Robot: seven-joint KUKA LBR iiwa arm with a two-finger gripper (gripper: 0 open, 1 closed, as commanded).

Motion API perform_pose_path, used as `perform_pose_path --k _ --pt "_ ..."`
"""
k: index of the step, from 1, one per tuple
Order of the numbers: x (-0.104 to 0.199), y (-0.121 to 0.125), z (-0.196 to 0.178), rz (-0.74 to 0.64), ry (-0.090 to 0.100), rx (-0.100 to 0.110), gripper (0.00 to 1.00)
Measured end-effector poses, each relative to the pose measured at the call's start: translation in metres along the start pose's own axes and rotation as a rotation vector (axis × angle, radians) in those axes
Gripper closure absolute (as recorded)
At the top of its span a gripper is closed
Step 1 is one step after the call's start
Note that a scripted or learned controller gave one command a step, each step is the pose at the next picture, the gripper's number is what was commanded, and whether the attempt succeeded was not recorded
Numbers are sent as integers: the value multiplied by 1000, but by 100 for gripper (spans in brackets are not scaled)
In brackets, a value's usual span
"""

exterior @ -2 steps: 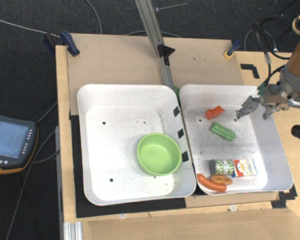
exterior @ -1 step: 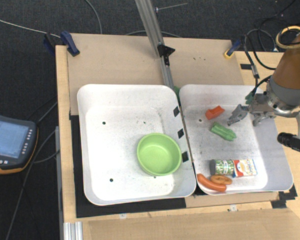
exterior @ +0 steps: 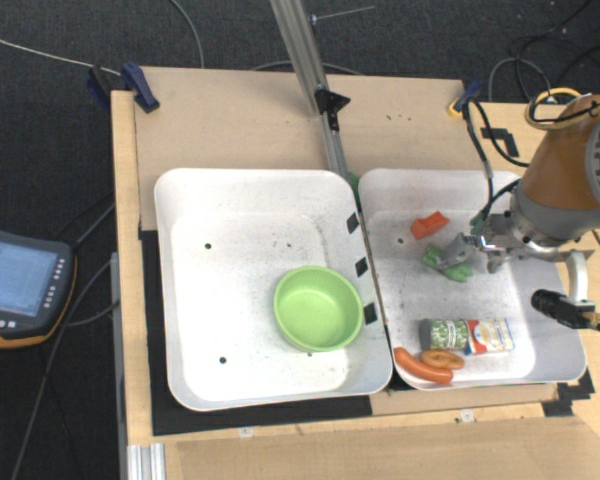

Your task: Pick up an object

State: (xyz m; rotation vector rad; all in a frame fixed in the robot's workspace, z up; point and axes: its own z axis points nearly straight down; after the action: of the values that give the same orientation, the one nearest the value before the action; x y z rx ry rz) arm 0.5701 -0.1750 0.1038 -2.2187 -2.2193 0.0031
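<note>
Camera view, near to far: right bin [exterior: 555,360] has hot dog [exterior: 423,365] at front edge, carton [exterior: 468,335] just behind. Left bin [exterior: 185,298] holds green bowl [exterior: 318,309]. Farther: green toy [exterior: 448,260] at jaws of gripper [exterior: 472,249]; whether they are parted or closed, cannot tell. Orange block [exterior: 429,225] beyond.

One fixed camera looks down at a slant on both bins [exterior: 180,198]
</note>
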Motion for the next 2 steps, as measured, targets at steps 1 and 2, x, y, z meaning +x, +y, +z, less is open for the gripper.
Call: perform_pose_path --k 1,2 --pt "0 0 8 0 -1 -3 0" --pt "0 1 -3 0 -1 -5 100"
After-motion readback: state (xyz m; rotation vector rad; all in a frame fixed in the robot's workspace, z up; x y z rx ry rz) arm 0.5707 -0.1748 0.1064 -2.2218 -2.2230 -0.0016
